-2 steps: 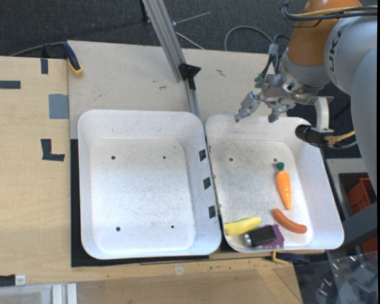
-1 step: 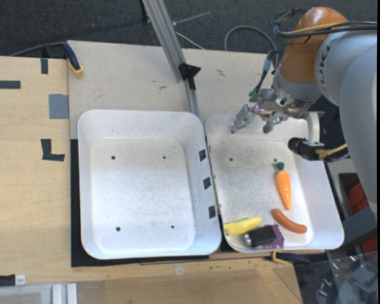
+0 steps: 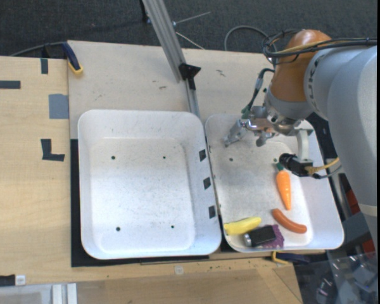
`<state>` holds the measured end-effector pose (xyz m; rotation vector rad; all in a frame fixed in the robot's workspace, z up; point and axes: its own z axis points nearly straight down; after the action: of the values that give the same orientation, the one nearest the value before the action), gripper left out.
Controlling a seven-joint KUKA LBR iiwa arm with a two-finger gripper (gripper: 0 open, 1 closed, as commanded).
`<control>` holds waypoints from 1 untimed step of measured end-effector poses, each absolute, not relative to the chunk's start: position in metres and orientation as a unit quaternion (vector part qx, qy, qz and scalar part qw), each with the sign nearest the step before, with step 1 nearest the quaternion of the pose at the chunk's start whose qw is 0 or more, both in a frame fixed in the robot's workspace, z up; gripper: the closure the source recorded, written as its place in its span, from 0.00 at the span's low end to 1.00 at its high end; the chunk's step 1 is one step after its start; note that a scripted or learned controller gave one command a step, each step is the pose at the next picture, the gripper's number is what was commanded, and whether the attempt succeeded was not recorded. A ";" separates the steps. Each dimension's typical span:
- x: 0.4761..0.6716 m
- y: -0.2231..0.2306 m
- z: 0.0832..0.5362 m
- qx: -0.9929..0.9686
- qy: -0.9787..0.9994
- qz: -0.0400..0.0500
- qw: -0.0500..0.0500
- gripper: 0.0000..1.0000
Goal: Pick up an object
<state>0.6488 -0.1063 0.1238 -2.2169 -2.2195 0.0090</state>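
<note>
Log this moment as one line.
gripper: open, nothing held, over right bin | carrot, sausage, banana: in bin

A: What's directly on the bench (image 3: 126, 87)?
B: Two shallow white bins touching side by side: left bin (image 3: 139, 122), right bin (image 3: 326, 230). Grey tape patch (image 3: 59, 106) and dark tape marks (image 3: 49, 149) lie left of them.

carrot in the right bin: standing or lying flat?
Lying flat. The carrot rests lengthwise on the right bin floor, green top toward the far side, tip pointing near.
</note>
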 end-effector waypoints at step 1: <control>0.651 -0.105 0.137 -0.706 -0.708 0.001 0.001 1.00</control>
<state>0.6505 -0.1054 0.1373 -2.2172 -2.2241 0.0032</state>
